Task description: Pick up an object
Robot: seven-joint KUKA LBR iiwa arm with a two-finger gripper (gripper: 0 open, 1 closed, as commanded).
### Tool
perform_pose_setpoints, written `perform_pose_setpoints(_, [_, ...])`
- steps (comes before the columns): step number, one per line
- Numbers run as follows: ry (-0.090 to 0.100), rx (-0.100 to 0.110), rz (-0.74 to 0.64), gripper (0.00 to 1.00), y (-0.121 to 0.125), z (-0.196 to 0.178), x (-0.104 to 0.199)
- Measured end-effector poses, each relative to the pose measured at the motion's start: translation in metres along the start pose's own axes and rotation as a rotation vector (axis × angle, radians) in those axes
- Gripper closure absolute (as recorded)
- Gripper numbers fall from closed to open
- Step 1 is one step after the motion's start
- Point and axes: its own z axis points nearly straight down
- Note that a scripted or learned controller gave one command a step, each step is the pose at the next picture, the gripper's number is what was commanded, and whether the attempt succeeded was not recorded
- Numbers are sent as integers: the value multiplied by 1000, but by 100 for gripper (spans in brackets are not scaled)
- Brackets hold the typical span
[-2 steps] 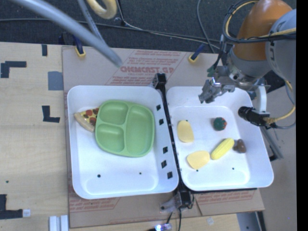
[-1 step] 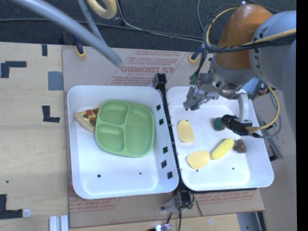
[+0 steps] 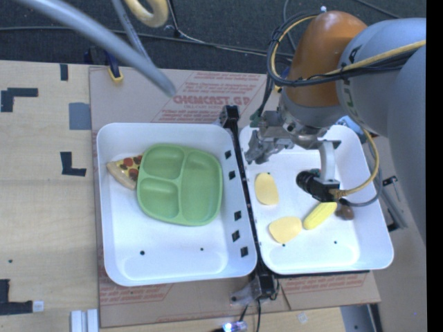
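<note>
Cardboard sheeting covers the wooden bench (image 3: 41, 206) beneath two white bins set side by side. Reaching in from the right, the grey arm (image 3: 387, 68) with its orange band hangs over the right bin (image 3: 360, 254), and its jaws (image 3: 257, 147) sit low near the divider; whether they are wide or narrow cannot be told. Filling much of the left bin (image 3: 166, 265) is a green divided plate (image 3: 180, 184), its left edge overlapping a pizza slice (image 3: 126, 170). Loose on the right bin's floor lie a corn cob (image 3: 319, 215), a yellow oval piece (image 3: 266, 189) just below the jaws, and another yellow piece (image 3: 285, 229).
</note>
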Motion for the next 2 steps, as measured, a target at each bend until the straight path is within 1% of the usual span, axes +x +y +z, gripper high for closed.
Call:
perform_pose_setpoints(1, [0, 0, -1, 100, -10, -1, 54])
perform_pose_setpoints(2, [-1, 3, 1, 100, -17, 28, 94])
